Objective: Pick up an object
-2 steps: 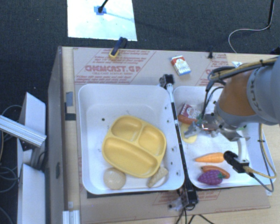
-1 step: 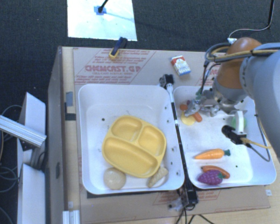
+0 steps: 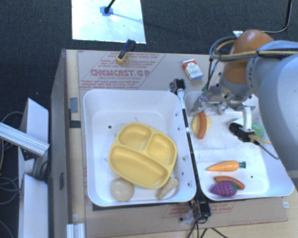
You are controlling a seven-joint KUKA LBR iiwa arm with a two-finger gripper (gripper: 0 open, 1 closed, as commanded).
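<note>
While the fingers' [image 3: 204,103] state cannot be told, an orange-and-yellow hot dog [image 3: 201,125] lies just below.

2 shallow white bins sit side by side: the left bin [image 3: 97,133] and the right bin [image 3: 268,180]. The left bin holds 1 yellow divided tray [image 3: 143,154] and 2 pale rounded items [image 3: 121,189] [image 3: 168,188]. The right bin holds 1 hot dog [image 3: 201,125], 1 carrot [image 3: 225,166], 1 purple grape bunch [image 3: 223,188] and 1 small green item [image 3: 258,130].
</note>
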